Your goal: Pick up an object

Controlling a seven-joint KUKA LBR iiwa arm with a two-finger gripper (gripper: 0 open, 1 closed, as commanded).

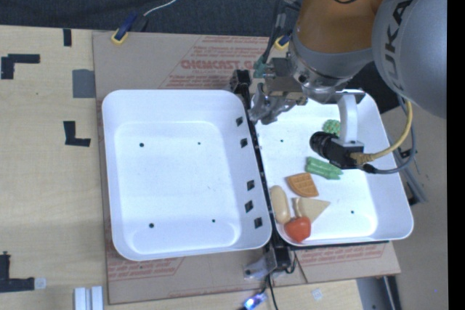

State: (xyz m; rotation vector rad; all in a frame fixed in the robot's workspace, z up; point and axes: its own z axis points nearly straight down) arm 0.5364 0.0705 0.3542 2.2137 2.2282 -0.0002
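Note:
In the right bin (378,225) lie several toy foods near its front left corner: a red tomato (297,229), a pale cream roll (280,204), a beige wedge (312,207), an orange cracker-like piece (303,185) and a green pod (323,168). Another green piece (332,126) peeks out by the arm's white bracket. My gripper (267,107) hangs over the right bin's back left corner, close to the wall shared by the two bins, well behind the foods. Nothing shows between its fingers.
The left bin (116,156) sits beside the right one on a cardboard sheet (203,62). The big orange and grey arm (349,3) covers the right bin's back part. A black cable with a yellow-blue clip (125,27) lies at the back.

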